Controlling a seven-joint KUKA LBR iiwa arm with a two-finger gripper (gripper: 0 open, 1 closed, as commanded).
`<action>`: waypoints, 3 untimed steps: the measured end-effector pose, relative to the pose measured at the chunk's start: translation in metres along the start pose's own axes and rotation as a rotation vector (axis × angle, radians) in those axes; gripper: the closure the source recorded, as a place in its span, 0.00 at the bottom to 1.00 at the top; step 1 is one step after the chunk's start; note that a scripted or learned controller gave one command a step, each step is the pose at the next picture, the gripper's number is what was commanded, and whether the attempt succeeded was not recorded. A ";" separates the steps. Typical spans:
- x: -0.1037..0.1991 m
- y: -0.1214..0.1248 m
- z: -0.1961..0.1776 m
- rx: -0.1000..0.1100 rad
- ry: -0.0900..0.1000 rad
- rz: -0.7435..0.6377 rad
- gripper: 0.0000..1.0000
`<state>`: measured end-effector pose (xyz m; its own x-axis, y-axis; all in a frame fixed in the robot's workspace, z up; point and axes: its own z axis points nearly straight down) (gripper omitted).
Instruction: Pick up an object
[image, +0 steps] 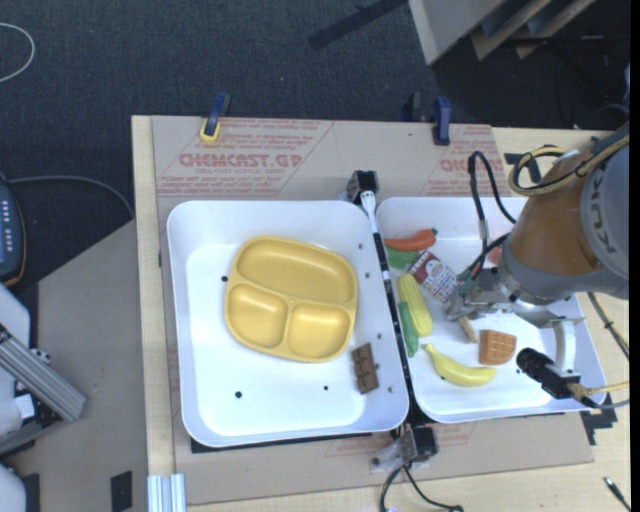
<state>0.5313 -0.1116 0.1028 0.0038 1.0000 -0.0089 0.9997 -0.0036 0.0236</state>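
Dark carpet all round, cables trailing at the left edge, and in the middle a plywood bench (300, 150) with clamps along its far edge. On it, the left bin (200, 400) holds a yellow divided plate (290, 298), set square in the middle, with a small brown block (365, 367) down by the right wall. Across the divider, the right bin (440, 400) crowds its toys along the left side: an orange chilli (411, 240), a corn cob (414, 304), a red-and-white packet (433, 275), a banana (460, 369), a waffle piece (496, 347). Any could be the pick. The gripper (470, 300) sits low just beside the packet, likely lining up on it; whether it's spread or closed, can't tell.
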 end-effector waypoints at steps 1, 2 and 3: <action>0.009 0.000 -0.057 0.018 0.008 -0.006 1.00; 0.003 0.008 -0.104 0.017 0.007 -0.005 1.00; 0.003 0.010 -0.123 0.018 0.007 -0.005 1.00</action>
<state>0.5382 -0.1080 0.2261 -0.0009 1.0000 -0.0018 1.0000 0.0009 0.0053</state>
